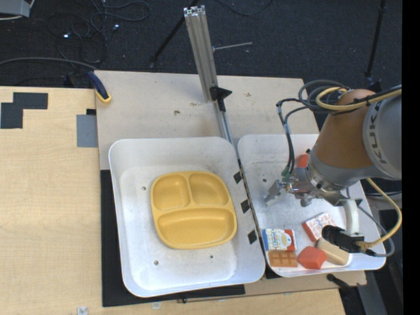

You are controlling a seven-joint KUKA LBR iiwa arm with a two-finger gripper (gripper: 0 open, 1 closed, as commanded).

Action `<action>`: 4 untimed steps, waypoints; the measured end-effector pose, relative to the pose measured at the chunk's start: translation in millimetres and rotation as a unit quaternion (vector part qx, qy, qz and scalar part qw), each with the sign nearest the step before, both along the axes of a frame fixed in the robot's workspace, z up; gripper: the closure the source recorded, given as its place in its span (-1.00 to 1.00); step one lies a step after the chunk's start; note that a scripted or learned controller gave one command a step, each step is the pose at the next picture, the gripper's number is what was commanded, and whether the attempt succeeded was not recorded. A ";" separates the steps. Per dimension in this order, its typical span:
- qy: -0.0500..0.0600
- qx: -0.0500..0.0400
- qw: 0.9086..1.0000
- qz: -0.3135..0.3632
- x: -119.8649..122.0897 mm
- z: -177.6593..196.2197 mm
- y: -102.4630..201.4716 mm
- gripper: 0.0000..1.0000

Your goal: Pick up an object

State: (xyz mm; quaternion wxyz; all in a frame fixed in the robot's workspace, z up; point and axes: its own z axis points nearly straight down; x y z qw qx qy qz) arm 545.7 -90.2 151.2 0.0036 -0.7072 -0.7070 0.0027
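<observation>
Desk (151, 104) is pale board, two white bins side by side on it, dark floor with loose cables (111, 12) behind.

Fingers (272, 195) look apart, nothing between them. Gripper (289, 197) hangs over the middle of the right bin (262, 149), above bare bin floor, touching none of the objects as far as I can see. Arm (348, 143) comes in from the right and covers the bin's right side.

Objects, all in the right bin:
- carton (279, 239), blue and white, lying flat near the front, below the gripper and apart from it
- wafer (283, 258), orange, gridded, just in front of the carton, touching or nearly touching it
- red block (312, 257), just right of the wafer at the front rim
- box (319, 226), red and white, tilted, right of the carton and behind the red block
- red piece (303, 160), behind the gripper, mostly hidden by the arm; can't tell what it is

Left bin (131, 176) holds a yellow plate (193, 209) with three compartments, lying flat near the centre, well apart from the gripper.

Aluminium post (200, 51) stands behind the gap between the bins. Small tool (100, 90) with a yellow end lies at the back left of the desk.
</observation>
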 end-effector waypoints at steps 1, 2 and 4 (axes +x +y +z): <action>-0.001 0.000 1.000 -0.002 -1.5 -50.8 9.5 -1.00; -0.001 0.000 1.000 -0.004 -1.2 -38.6 7.8 1.00; -0.005 -0.001 1.000 0.000 1.3 62.4 -4.7 1.00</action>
